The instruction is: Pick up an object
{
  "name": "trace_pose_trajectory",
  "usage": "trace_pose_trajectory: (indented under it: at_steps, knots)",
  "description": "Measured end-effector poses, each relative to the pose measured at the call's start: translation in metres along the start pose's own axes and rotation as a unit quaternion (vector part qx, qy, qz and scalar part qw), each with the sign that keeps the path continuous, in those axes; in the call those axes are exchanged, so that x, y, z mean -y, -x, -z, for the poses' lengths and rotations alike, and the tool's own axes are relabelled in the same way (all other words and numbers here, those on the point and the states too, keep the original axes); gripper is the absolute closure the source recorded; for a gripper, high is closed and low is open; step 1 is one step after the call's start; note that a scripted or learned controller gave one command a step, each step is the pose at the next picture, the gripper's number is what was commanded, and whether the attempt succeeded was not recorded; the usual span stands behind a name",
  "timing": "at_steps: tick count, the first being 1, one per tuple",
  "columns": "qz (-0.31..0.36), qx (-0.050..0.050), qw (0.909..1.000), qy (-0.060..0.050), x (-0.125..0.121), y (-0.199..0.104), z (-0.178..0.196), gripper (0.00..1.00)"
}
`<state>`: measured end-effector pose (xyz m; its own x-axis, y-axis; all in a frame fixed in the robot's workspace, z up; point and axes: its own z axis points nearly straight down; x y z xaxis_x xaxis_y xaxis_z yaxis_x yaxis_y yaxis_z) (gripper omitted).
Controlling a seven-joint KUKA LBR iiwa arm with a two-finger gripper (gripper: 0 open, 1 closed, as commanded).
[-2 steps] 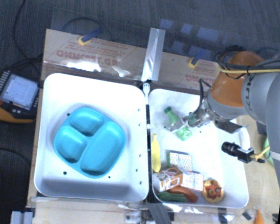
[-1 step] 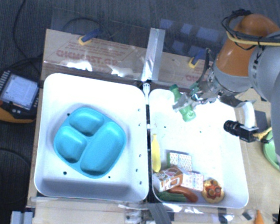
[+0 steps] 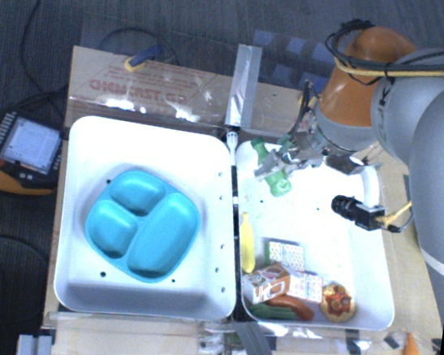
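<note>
End effector (image 3: 277, 166) clasps a small green object (image 3: 279, 183) between metal fingers.

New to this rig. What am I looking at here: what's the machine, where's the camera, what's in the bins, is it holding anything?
One camera, fixed above the bench, looks down at a slant. The grey arm with the orange band is a KUKA robot reaching in from the right; its gripper is low over the far corner of the right bin, at a small green object. Whether it actually grips that object, I can't tell from here. The left bin holds a blue divided tray. Along the right bin's near side lie a yellow banana-like item, small printed cartons, a red-and-green piece and a round toy food.
</note>
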<state>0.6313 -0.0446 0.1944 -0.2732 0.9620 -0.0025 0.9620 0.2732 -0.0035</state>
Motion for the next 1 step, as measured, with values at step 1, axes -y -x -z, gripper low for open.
trace_pose_trajectory:
  at_steps: [1]
  knots:
    - [0.001, 0.001, 1.0000, 0.000, 0.0044, 0.0012, -0.0114, 1.00]
